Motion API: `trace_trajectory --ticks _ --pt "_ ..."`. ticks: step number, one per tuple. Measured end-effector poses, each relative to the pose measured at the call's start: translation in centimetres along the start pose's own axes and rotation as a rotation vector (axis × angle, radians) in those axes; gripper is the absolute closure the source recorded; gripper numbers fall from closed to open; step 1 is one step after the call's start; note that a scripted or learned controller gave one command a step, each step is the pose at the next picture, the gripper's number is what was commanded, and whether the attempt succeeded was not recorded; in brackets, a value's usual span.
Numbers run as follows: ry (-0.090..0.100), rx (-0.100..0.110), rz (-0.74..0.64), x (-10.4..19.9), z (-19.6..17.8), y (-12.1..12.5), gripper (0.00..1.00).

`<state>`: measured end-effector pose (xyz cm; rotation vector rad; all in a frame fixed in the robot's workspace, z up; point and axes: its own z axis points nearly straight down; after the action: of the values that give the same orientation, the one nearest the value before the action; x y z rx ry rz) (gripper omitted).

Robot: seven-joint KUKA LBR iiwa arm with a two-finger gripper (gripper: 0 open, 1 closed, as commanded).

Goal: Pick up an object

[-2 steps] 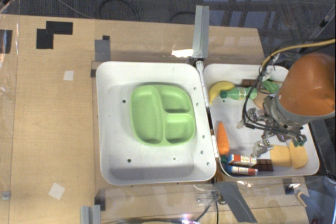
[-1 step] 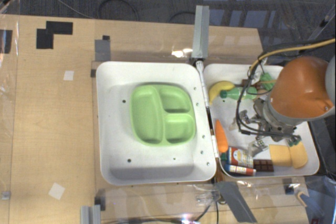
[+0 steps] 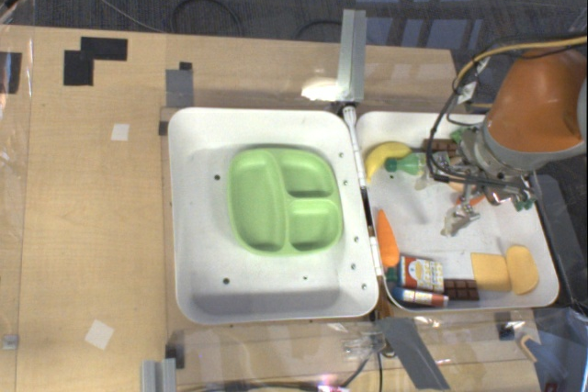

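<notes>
Gripper (image 3: pixel 457 218) hangs above the right bin (image 3: pixel 549 289), fingers slightly apart and clamped on nothing, with the banana (image 3: pixel 383 155) lying beyond it near the bin's far-left corner.

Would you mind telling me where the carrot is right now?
The carrot lies in the right bin, along its left wall, below the banana and just above the small carton in the camera view.
</notes>
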<state>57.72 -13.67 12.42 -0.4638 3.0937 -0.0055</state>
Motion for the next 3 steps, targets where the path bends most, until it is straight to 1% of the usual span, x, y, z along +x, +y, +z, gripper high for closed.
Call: trace_trajectory --ticks 1,2,3 --pt "-0.005 0.002 0.042 5.0 3.3 -0.4 0.0" --pt "-0.007 0.007 -0.568 4.5 3.2 0.9 0.0" --pt "-0.001 -0.001 -0.719 -0.4 -3.1 -3.3 0.0"
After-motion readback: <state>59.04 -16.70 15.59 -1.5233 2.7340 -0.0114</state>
